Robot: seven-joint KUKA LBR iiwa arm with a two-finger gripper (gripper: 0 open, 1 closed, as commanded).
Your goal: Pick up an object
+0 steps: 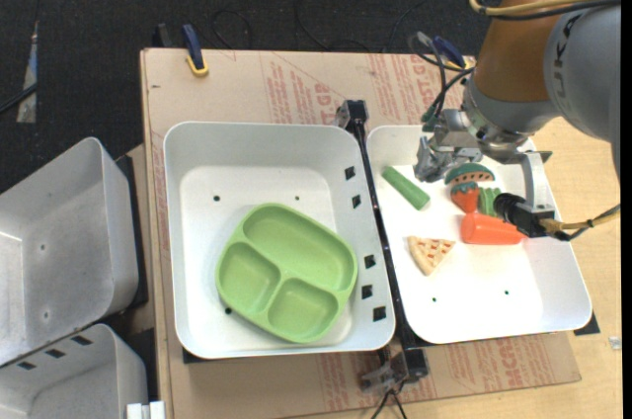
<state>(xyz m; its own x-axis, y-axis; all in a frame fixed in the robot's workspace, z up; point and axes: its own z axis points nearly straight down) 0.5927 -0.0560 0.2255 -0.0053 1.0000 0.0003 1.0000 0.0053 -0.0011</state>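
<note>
Right bin holds one green stick (lying flat).

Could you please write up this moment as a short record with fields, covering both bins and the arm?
left bin: green divided plate
right bin: green stick, pizza slice toy, orange carrot toy, round red and green toy
arm: reaches in from the right, over the right bin
hand: above the bin's far left part, near the green stick
held item: none seen

Cardboard sheet — blue-yellow clamp, spare white bins at left
</note>
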